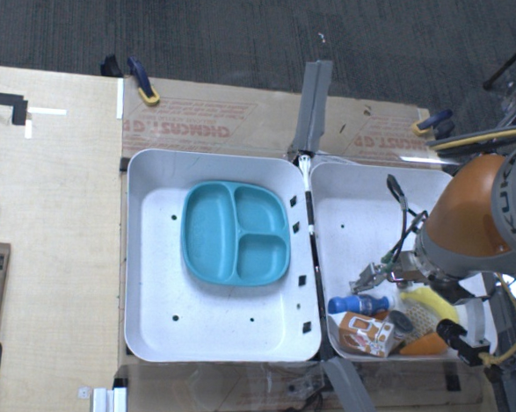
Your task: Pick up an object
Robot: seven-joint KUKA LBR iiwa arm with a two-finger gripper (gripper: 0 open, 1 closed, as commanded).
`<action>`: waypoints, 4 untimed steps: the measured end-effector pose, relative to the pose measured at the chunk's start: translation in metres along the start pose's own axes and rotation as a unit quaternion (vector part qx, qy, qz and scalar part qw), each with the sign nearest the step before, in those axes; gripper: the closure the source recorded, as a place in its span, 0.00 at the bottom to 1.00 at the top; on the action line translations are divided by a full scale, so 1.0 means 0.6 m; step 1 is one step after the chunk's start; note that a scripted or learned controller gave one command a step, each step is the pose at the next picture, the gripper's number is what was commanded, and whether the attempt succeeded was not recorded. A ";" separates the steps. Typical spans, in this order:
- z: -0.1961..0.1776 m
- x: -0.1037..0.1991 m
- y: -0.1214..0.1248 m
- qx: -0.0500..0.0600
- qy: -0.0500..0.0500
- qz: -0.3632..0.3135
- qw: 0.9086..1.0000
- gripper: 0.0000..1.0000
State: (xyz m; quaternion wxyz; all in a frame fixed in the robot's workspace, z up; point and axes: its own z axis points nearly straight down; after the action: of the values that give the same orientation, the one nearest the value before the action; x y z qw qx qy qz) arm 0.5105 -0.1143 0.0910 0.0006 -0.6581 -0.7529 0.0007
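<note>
- A pale wooden bench (47,195) carries two shallow white bins side by side, with dark carpet beyond its far edge.
- The left white bin (148,263) holds a teal plastic divided plate (236,233), well apart from the arm.
- The right white bin (346,207) has its clutter packed along the near wall; the grey arm with the orange band (469,215) reaches in over it from the right.
- The small metal two-finger gripper (369,275) hangs low over the bin floor, at the far-left edge of that pile. It is too small and too tangled with cables to say whether it is spread or closed, and nothing is visibly pinched.
- The likeliest target, a small blue plastic bottle with a white cap (359,304), lies just beside the gripper on its near side, possibly touching it.
- The bottle's long axis runs left to right, roughly across the bin, so a grasp would probably need to straddle its short width.
- Further to the near side sits an orange printed carton (364,333); to the right lie a yellow soft object (428,301) and an orange carrot-shaped toy (424,346).
- The crowding suggests a descent could nudge neighbours.
</note>
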 end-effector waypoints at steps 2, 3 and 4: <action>-0.017 -0.050 -0.031 -0.003 -0.001 0.078 0.997 1.00; -0.017 -0.051 -0.032 -0.003 -0.001 0.078 0.997 0.00; -0.009 -0.014 -0.052 -0.009 -0.006 0.174 0.985 0.00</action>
State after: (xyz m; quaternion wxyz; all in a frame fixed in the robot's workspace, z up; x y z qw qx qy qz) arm 0.4807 -0.1266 0.0962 -0.0101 -0.7791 -0.6268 -0.0016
